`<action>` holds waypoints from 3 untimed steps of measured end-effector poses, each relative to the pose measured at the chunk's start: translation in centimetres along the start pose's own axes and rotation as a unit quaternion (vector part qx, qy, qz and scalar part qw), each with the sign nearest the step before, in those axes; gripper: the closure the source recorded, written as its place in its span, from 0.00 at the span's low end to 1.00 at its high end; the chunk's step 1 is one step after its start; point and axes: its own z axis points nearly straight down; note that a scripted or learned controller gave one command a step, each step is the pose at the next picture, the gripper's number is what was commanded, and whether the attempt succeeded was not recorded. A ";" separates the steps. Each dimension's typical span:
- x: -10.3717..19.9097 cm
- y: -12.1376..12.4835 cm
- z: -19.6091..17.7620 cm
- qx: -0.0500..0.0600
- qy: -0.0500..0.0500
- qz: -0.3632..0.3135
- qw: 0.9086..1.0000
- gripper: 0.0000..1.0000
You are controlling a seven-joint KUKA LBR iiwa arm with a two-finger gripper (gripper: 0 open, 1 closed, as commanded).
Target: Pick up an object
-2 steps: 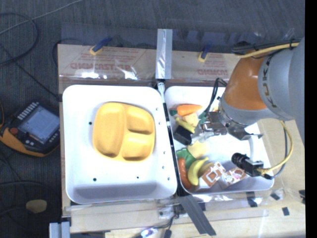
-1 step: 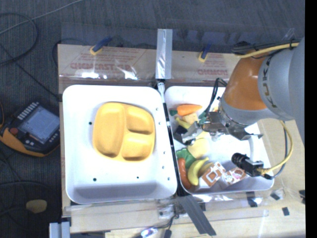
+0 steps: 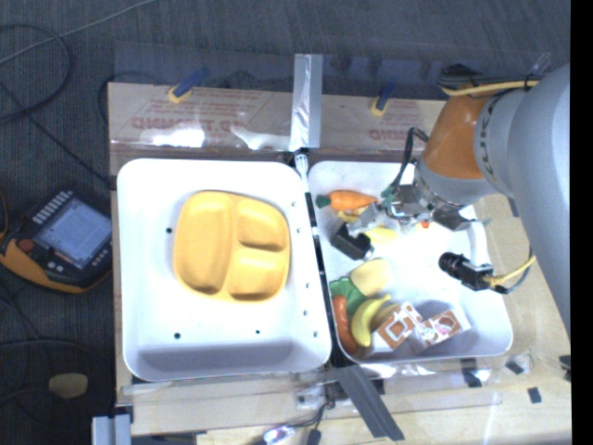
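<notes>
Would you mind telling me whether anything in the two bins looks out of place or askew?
Nothing looks spilled or damaged. The yellow divided tray lies slightly rotated in the left bin. In the right bin, the toy foods crowd the left side and front: a carrot at the back, a banana and small cartons piled together near the front.

Right bin [image 3: 482,341] is holding the candidate objects. An orange carrot [image 3: 351,199] is lying near the bin's upper left corner, roughly horizontal. A pale yellow piece [image 3: 368,275] is sitting near the bin's middle left. Below it, a yellow banana [image 3: 369,319] is lying curved beside a red and green item [image 3: 340,310] against the left wall. A small printed carton [image 3: 398,327] and a clear wrapped packet [image 3: 443,324] are resting along the lower edge.
</notes>
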 end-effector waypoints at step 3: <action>-2.2 3.6 0.8 -0.007 -0.005 -0.003 1.000 1.00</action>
